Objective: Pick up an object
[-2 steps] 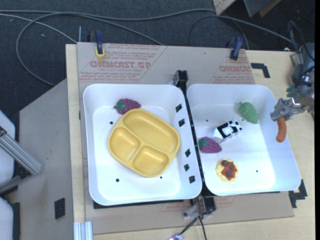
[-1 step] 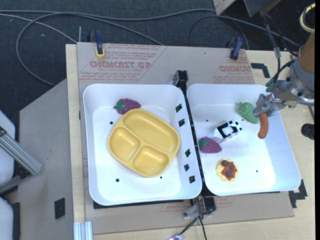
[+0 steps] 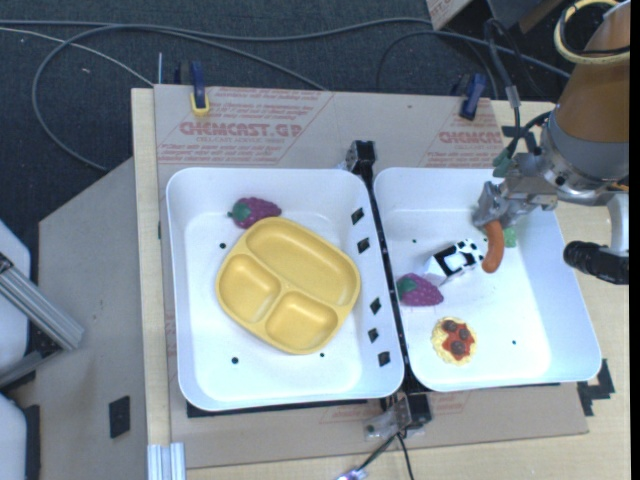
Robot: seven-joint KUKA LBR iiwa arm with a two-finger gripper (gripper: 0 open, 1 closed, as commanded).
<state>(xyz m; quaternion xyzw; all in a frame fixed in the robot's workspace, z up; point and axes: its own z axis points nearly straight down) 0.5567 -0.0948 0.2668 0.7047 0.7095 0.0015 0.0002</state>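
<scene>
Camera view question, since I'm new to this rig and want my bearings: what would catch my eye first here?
Most striking is the yellow divided plate, lying in the left bin with a purple grape bunch at its upper left edge. In the right bin, the grey and orange arm's tool hangs above an orange sausage-like toy. Nearby lie a black and white toy, another grape bunch and a small pizza toy.

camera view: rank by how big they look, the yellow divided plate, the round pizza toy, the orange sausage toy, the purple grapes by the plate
1. yellow divided plastic plate
2. purple grape bunch toy, round pizza toy and orange sausage toy: too alike to rank
</scene>
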